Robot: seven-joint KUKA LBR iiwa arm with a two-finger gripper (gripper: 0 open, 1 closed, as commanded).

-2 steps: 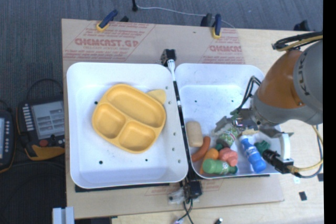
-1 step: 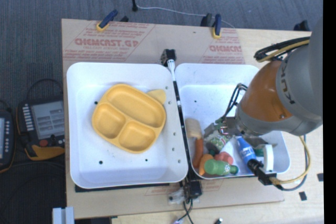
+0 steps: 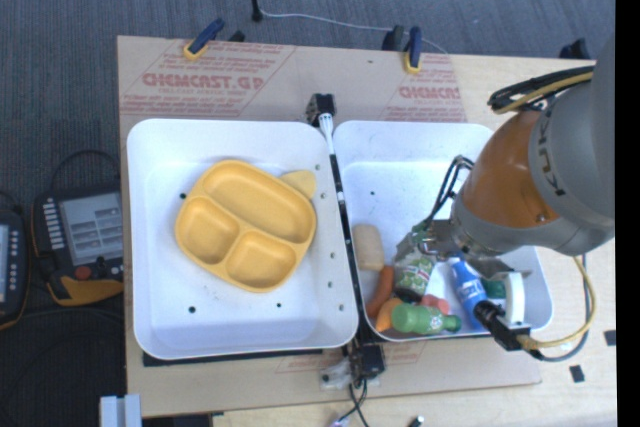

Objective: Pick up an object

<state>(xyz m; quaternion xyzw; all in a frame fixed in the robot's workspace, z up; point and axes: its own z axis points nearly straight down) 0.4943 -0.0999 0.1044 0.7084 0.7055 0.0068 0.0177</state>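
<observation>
Camera view is taken from above the bench, where two white bins are seen side by side: a yellow divided plate point(image 3: 246, 233) is lying in the left bin point(image 3: 150, 245), and a heap of small objects is gathered in the near part of the right bin point(image 3: 400, 155). The arm point(image 3: 545, 175) is reached in from the right, and its gripper point(image 3: 432, 245) is lowered over that heap. Directly beneath and slightly nearward of it, a green-labelled packet point(image 3: 414, 277) is seen, with a green bottle point(image 3: 420, 319) lying crosswise along the near wall, its long axis running left to right. A blue tube point(image 3: 466, 285) is placed just to the right, an orange carrot-like piece point(image 3: 381, 287) just to the left, and a tan block point(image 3: 368, 245) beside the dividing wall. How far the gripper is open cannot be told, nor whether anything is held, since the wrist and cabling are laid across it. The heap's far side is hidden under the arm.
</observation>
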